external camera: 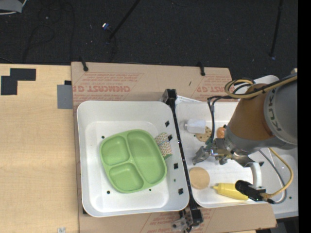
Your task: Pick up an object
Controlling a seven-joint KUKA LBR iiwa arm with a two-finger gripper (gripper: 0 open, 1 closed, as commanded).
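- Gripper low over the right bin, near its left wall; whether it grips anything cannot be told from this slant.
- Arm grey with orange band, reaching in from the right, cables looped above it.
- Just below the gripper: a round tan disc, flat on the bin floor.
- Right of the disc, a yellow banana-shaped object with a dark end, near the front rim.
- Above the gripper, a small white object; an orange bit beside the arm.
- Left bin: green three-compartment plate, patterned item at its right edge.
- Bins on cardboard, on a light wood bench; dark floor behind.
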